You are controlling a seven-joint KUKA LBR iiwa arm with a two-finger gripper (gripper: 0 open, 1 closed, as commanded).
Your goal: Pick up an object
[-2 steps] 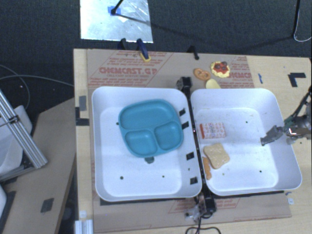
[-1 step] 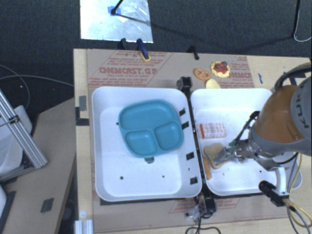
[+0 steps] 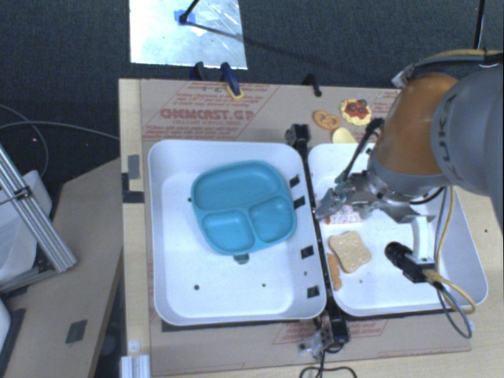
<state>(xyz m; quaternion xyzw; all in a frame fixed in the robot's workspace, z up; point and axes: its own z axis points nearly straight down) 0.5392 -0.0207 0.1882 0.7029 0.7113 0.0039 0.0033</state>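
My gripper hangs low over the left side of the right bin, close to the wall it shares with the left bin. A small pinkish-white piece lies just below and right of the gripper. A slice of toast rests on the bin floor nearer the front. Beside the toast, a thin orange-brown strip lies along the left wall. The grey arm with its orange band covers the bin's back half.
The left bin holds a blue divided plate. On the bench behind the right bin lie a cookie, a small pizza-like toy and a pale yellow piece. A black connector with a yellow cable hangs over the right bin.
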